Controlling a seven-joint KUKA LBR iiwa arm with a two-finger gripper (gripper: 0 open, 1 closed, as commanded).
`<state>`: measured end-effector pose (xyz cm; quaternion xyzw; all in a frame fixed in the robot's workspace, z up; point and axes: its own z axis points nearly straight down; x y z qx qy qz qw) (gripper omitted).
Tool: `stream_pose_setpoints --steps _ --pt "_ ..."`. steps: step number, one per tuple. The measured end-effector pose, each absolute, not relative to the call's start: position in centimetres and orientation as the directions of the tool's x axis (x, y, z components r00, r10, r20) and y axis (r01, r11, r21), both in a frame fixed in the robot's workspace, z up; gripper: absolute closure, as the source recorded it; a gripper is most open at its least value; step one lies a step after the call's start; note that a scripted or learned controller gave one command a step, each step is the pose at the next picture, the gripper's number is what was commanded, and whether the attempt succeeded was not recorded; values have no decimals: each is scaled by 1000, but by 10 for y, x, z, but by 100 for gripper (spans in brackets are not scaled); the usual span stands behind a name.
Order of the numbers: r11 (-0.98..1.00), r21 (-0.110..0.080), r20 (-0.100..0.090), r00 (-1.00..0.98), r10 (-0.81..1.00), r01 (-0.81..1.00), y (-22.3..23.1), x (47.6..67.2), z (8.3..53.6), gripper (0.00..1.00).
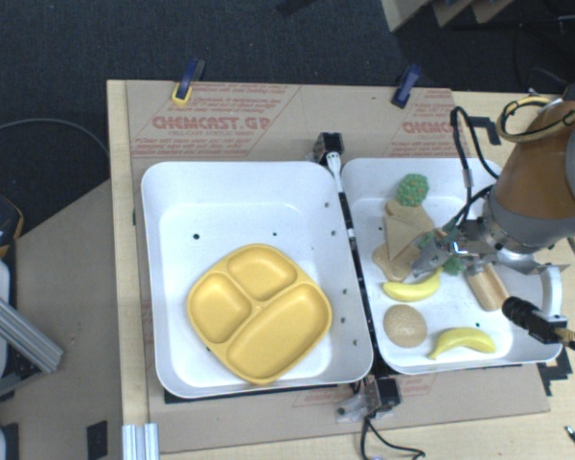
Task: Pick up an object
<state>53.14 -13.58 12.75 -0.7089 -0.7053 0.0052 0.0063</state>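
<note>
The worktop (pixel 125 257) carries two shallow white bins side by side. The left bin (pixel 172 199) holds a yellow divided plate (pixel 259 311), lying flat toward the bin's 6 o'clock side. The right bin (pixel 364 190) holds the loose things: a green broccoli piece (pixel 413 189) at 12 o'clock, a tan wedge (pixel 401 235) just below it, a yellow banana (pixel 409 290) near the centre, a round beige bun (pixel 404 326) at about 7 o'clock, a second banana (pixel 464 342) at 5 o'clock, and a tan cylinder (pixel 486 288) at 3 o'clock. The arm (pixel 541 175) reaches in from 3 o'clock, and its gripper (pixel 439 253) sits low over the middle of the right bin, between the wedge and the first banana, just beside both. Whether the jaws are open or closed cannot be told, nor whether anything lies between them.
</note>
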Motion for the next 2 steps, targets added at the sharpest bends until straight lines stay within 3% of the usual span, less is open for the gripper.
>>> stream_pose_setpoints --steps 1,2 --pt "0 0 1 0 1000 1000 -109 539 84 0" --pt "-1 -7 3 1 1000 1000 -93 476 84 0"
